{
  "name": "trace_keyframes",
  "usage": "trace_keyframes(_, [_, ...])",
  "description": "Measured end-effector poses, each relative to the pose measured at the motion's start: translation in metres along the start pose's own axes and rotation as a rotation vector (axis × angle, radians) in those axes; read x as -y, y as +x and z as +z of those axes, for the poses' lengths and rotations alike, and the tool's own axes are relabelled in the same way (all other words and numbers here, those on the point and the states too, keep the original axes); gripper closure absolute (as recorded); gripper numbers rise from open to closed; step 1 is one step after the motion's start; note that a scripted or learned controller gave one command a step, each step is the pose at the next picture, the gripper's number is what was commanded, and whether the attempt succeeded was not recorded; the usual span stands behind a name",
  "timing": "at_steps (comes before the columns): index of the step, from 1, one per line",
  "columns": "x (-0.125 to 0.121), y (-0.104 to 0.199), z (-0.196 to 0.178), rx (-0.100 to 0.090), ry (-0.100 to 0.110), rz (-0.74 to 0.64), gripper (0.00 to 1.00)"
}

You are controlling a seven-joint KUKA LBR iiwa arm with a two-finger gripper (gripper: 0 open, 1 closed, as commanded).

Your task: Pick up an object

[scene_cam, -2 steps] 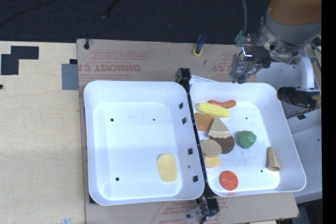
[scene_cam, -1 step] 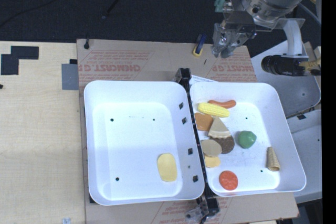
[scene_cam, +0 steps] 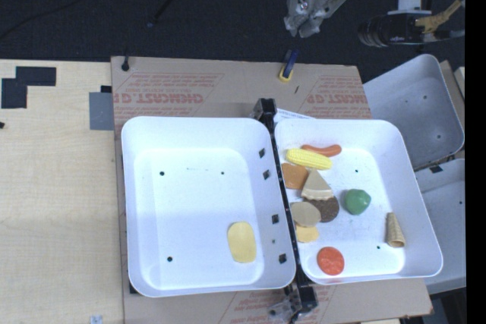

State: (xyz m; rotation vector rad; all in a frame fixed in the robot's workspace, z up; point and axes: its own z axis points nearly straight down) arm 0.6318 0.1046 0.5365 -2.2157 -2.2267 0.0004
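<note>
1. I see several toy foods in the right bin [scene_cam: 414,171]. The corn cob [scene_cam: 307,158] lies with its long axis nearly across the view, its left end a little higher than its right, and a red sausage [scene_cam: 322,149] sits just behind it on much the same line.
2. The cone [scene_cam: 394,230] near the right wall stands almost straight along the bin's length, narrow end toward the far side.
3. In the left bin [scene_cam: 144,163] a pale yellow oblong piece [scene_cam: 241,242] lies near the front right corner, its long axis running front to back.
4. My gripper [scene_cam: 303,24] hangs beyond the far edge of the cardboard, well apart from both bins; every object lies nearer the camera than it.
5. I see nothing between its fingers, but they blur against the dark background, so I cannot tell whether they are spread or closed.
6. The brown and tan pieces [scene_cam: 311,201] in the middle of the right bin overlap, and I cannot name them.
</note>
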Motion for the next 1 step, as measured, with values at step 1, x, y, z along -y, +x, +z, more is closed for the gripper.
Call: trace_keyframes(1, [0.0202, -0.0916, 0.0023, 0.004, 0.010, 0.014, 1.00])
